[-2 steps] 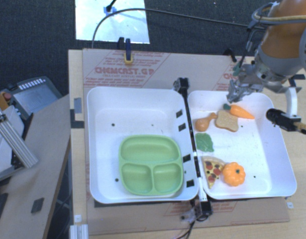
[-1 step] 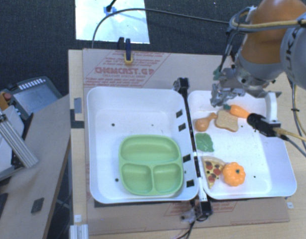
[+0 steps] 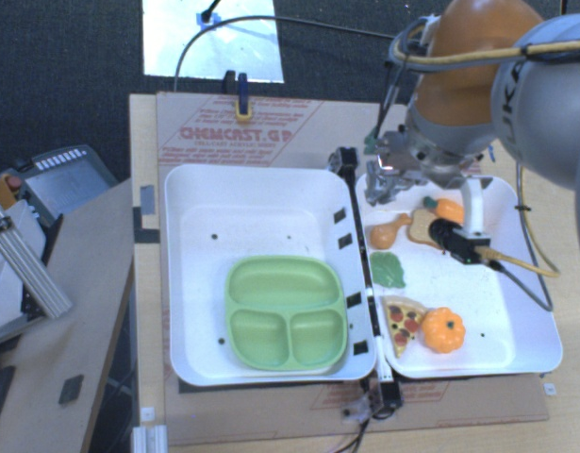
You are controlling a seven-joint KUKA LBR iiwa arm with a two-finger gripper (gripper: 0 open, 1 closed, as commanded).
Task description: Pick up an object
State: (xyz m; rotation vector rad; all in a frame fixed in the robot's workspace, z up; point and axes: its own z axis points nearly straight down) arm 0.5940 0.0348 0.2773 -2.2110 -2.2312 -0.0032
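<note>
Tool (image 3: 382,189) low over the right bin's (image 3: 516,347) far corner, nothing seen gripped, pickup not yet done; chicken drumstick (image 3: 388,231) just below it, green leaf (image 3: 388,271), pizza slice (image 3: 403,320) and pumpkin (image 3: 442,329) farther toward the camera.

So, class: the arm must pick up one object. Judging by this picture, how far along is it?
Done: the gripper has reached the right bin, at its far left corner. In hand: nothing visible between its fingers. Left: the grasp and lift. The chicken drumstick, green leaf, pizza slice and pumpkin all lie on the bin floor.
</note>
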